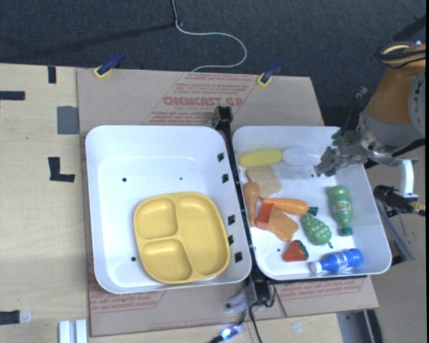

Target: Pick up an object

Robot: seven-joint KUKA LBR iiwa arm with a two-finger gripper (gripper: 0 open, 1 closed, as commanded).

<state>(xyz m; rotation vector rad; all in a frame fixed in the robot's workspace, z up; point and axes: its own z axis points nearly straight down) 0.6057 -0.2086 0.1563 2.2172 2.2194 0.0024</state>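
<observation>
The left bin (104, 156) holds a yellow divided plate (181, 236); the right bin (357, 263) holds toy food; the gripper (327, 164) hovers there, its jaws' state unclear.

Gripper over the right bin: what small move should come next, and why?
Probably a short shift toward the bin's front and then down. The dark two-finger gripper hangs at the far right part of the shallow white right bin, with nothing seen between its fingers. The green plastic bottle lies just nearer the front edge, apart from the other toy food, so it looks the easiest target.
</observation>
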